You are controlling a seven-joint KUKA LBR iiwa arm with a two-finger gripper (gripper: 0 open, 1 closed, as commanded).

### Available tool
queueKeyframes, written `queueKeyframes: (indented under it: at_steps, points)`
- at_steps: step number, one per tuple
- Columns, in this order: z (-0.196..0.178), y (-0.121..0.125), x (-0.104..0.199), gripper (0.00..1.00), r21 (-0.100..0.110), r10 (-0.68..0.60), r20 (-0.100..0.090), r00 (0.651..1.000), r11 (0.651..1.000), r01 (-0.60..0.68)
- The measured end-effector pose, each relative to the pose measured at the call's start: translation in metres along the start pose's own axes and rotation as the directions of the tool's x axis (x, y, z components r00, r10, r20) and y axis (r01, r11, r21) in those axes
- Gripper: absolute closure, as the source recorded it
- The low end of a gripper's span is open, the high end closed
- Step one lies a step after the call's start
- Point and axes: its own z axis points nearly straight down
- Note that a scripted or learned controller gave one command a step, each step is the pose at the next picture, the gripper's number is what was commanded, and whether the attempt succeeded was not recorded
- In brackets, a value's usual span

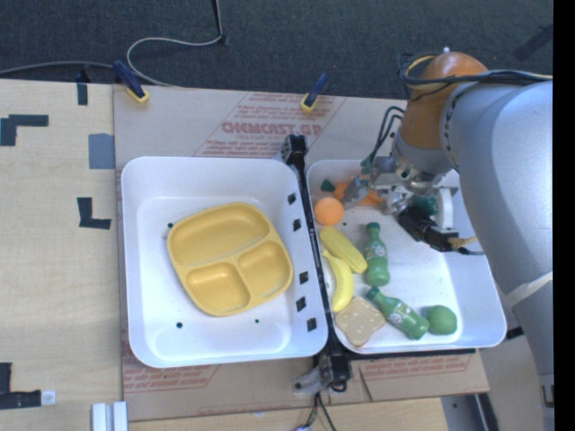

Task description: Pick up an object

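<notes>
while our gripper (377,187) hangs over the right bin's (467,317) far end | by an orange (329,211) | jaw state: we cannot tell

Dark carpet floor (269,16) lies behind a cardboard-covered bench (260,124).

Open floor in right bin (467,281) beside bottles (375,254), fruit crowding divider side.

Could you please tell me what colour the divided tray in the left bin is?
The divided tray is yellow, clearest in the camera view.
</notes>
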Motion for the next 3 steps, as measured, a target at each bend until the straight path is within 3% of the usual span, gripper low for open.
queueKeyframes:
  at_steps: [1, 2, 3]
  points:
    - [-0.001, -0.075, 0.001, 0.0, -0.024, 0.001, 0.003, 1.0, 1.0, -0.001]
    - [0.0, -0.01, 0.023, 0.0, -0.005, -0.004, 0.003, 1.0, 1.0, 0.004]
    - [-0.006, -0.004, 0.023, 0.0, 0.013, -0.002, 0.001, 1.0, 1.0, 0.002]
